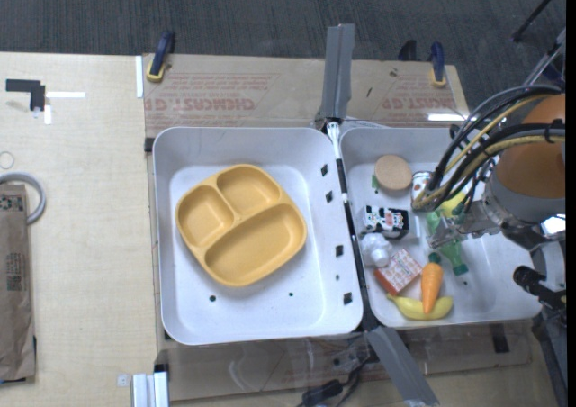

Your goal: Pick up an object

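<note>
**Arm low over right bin, pincer state unclear**

Left shallow white bin (171,243) holds a yellow three-compartment plastic plate (240,224). Right white bin (490,293) has a round tan disc (392,173), a small black-and-white toy (385,220), a red packet (399,272), an orange plastic carrot (431,284) and a yellow banana (421,308) under it. Pincer (447,232) sits just right of the carrot, among green bits; can't tell if it's open or gripping anything.

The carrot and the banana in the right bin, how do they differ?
The carrot is orange and tapered, with its green top toward the arm; the banana is yellow and curved. The carrot stands roughly lengthwise up the view, while the banana lies across it near the bin's front wall. The carrot's tip overlaps the banana. Both look like toy foods in the right bin.
</note>
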Controlling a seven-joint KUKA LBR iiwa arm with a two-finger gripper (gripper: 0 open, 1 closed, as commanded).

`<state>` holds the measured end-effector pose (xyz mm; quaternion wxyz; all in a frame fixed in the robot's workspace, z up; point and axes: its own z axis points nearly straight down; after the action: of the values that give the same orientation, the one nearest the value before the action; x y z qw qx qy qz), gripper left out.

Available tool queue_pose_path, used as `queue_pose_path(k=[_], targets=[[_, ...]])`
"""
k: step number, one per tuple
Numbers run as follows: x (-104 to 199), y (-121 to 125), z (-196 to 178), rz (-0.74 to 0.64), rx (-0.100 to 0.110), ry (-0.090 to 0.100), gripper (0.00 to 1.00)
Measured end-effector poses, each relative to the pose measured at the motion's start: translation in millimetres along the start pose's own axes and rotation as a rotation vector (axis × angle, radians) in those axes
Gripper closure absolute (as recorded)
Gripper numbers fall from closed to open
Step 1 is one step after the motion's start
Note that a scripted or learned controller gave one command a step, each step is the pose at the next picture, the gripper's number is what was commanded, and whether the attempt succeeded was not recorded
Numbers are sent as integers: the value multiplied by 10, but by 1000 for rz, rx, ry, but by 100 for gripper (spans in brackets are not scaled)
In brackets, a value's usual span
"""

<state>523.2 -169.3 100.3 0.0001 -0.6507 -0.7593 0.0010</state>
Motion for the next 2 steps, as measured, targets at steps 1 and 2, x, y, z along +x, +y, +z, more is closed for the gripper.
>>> queue_pose_path(k=[1,2], targets=[[165,564,-1368,-137,-2,-1,100],[-199,1044,-1243,-146,-1,-2,100]])
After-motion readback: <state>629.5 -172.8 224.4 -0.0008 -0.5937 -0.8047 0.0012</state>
